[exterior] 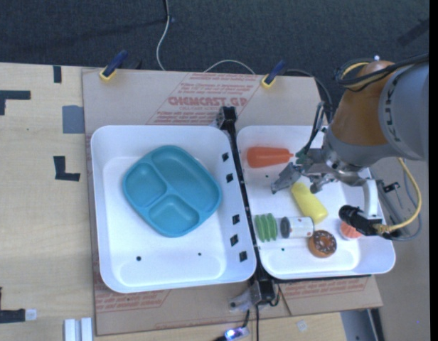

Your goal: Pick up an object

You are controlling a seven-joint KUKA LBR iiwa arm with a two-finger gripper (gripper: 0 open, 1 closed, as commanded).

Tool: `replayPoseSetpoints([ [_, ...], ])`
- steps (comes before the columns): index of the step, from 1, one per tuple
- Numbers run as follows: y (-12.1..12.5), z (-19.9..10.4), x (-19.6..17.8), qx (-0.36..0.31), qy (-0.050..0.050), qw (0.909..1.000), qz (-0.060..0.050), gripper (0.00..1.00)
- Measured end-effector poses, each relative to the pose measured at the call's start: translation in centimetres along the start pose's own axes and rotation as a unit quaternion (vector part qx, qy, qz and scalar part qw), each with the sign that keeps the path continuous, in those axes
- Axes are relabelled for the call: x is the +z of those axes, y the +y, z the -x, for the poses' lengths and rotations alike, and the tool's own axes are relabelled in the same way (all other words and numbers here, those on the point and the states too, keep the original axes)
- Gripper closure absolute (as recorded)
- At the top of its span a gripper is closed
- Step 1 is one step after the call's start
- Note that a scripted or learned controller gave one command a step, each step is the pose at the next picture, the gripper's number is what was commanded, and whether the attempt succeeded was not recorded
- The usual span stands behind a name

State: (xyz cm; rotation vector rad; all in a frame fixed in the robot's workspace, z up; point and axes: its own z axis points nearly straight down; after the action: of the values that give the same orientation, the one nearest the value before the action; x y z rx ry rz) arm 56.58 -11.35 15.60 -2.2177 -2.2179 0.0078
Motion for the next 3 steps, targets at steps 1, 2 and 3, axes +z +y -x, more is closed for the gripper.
replayPoseSetpoints([
  [1,-0.7,-0.1,6.3,0.0,0.0,1.0,0.0,0.0],
  [2,-0.6,-0.1,5.0,-0.001,0.0,1.0,0.002,1.0],
  [3,0.1,-0.3,-1.1,-0.001,0.0,1.0,0.005,1.0],
])
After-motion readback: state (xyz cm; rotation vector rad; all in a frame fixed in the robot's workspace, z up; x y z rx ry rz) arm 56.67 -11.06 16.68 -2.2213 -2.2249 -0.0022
